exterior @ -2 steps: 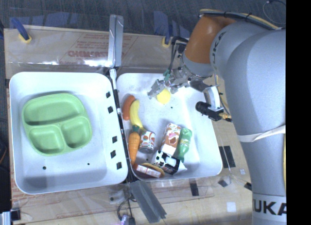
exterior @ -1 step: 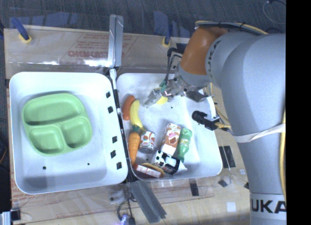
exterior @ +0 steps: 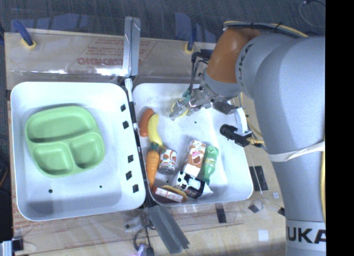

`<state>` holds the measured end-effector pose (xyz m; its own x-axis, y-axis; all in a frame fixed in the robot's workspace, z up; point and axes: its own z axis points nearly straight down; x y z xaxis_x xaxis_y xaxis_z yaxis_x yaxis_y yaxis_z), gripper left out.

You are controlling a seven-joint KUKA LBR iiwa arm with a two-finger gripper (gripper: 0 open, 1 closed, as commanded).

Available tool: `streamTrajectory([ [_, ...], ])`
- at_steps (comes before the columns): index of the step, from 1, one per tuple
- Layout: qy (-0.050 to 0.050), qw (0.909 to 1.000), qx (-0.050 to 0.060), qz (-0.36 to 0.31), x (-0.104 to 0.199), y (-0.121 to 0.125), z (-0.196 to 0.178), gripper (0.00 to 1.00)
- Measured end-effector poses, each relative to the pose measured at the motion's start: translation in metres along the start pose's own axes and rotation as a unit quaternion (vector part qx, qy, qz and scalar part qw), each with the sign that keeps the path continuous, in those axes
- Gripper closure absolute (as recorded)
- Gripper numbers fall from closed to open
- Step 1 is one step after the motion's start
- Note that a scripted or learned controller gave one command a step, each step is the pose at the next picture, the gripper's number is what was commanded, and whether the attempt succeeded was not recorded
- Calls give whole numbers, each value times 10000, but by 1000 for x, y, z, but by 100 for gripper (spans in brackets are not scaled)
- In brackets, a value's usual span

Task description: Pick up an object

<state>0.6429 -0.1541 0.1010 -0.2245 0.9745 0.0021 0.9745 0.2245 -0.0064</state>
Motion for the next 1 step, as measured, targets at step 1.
streamTrajectory([
  [1, -5, 9999, -19, 109, 70, 19, -112, 100],
])
